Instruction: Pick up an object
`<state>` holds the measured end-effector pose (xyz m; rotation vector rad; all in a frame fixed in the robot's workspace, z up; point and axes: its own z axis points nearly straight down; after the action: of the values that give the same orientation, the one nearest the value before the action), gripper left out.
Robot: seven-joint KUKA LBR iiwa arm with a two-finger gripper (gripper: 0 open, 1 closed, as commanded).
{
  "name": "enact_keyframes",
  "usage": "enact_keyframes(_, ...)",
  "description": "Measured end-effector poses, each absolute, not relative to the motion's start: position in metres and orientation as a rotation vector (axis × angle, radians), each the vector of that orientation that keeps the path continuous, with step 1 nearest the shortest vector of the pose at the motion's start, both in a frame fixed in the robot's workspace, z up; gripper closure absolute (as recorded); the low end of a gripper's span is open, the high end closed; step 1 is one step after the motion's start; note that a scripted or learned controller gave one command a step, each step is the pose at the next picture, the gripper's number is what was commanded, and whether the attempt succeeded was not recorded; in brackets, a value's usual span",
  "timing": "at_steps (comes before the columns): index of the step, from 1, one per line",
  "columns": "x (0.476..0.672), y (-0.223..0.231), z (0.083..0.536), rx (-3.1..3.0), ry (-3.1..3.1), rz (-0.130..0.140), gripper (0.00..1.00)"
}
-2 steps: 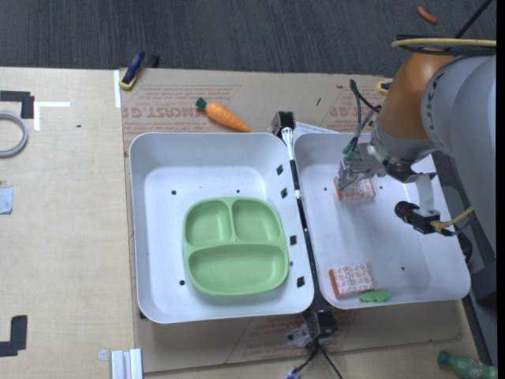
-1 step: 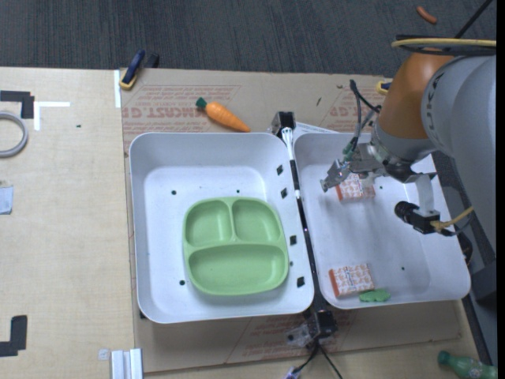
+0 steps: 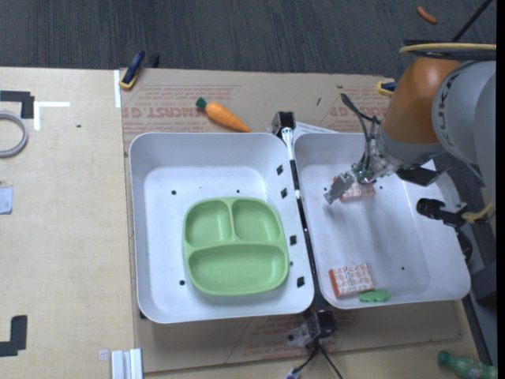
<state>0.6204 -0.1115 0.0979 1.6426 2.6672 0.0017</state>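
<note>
Camera view looks down on my bench (image 3: 63, 235), which is light brown wood. Two white bins sit side by side on it.

My grey arm (image 3: 465, 109) comes in from the right, with its orange band (image 3: 418, 93) near the top. My jaws (image 3: 345, 186) are down low inside the right bin (image 3: 426, 267), near its top left part. They are small and blurry, so I cannot tell if they are apart or together. Right beside them is a small pinkish thing (image 3: 359, 192). It looks like it is touching my jaws, but I cannot tell if it is between them or just lying next to them.

Lower down in the same bin, near the front wall, lies a little box with red and white marks (image 3: 350, 278). A small green piece (image 3: 374, 295) lies just beside it, on its right and a bit lower.

The left bin (image 3: 158, 267) holds a green plate (image 3: 234, 245) with three parts. It lies flat in the middle of that bin.

Behind the bins, a toy carrot (image 3: 223, 114) lies on a sheet of brown cardboard (image 3: 170, 105). A blue and yellow clip (image 3: 132, 69) sits at the far left corner of that cardboard. A grey ring (image 3: 16, 135) lies at the far left edge of the bench. A green bottle (image 3: 465, 363) lies at the bottom right corner.
</note>
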Motion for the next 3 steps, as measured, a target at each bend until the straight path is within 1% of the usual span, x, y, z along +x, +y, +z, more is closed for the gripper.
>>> enact_keyframes(1, 0.622, -0.113, 0.109, 1.638, 2.658, 0.004, 1.00)
enact_keyframes(2, 0.562, -0.045, 0.192, 2.218, 2.224, -0.001, 1.00)
enact_keyframes(3, 0.562, -0.045, 0.192, 2.217, 2.225, -0.001, 0.00)
